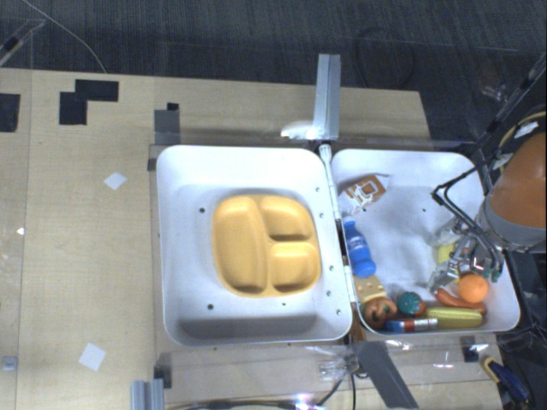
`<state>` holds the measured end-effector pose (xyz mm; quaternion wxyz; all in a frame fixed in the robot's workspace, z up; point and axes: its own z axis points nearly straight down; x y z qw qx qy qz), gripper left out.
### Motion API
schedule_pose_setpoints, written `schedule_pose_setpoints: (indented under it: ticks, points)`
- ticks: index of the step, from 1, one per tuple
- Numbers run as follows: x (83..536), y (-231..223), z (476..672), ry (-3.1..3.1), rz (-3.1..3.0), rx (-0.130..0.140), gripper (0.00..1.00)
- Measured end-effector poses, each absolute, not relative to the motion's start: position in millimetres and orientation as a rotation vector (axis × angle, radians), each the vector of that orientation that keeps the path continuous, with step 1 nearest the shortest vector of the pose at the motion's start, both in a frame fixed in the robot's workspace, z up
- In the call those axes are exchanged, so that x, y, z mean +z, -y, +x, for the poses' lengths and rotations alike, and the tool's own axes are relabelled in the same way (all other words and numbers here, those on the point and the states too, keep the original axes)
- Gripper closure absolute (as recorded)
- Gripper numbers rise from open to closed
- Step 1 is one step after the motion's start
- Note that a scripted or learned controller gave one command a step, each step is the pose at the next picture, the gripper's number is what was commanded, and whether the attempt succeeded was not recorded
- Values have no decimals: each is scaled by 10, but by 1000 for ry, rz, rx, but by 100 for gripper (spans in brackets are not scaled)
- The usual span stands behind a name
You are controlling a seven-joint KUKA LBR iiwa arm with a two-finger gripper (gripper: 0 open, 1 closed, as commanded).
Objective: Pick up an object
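Note:
My gripper hangs low over the right side of the right bin, under the arm's orange band. It sits just above an orange ball and beside a small yellow piece. Below it lie an orange carrot-like piece and a long yellow object. A teal ball, a tan toy and a red-and-blue marker crowd the bin's near edge. A blue bottle lies along the left wall. A brown-and-white packet rests at the back left.
The left bin holds a yellow compartment tray. A metal post stands behind the seam between the bins. Black cables loop from the arm over the right bin's back right corner. Wooden bench surface spreads to the left.

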<state>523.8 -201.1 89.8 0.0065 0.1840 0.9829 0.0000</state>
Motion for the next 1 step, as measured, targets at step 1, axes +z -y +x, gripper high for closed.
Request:
schedule_pose_setpoints:
  ticks: [1]
  points:
    - [899, 2046, 4929, -2889, 1191, 6, 0]
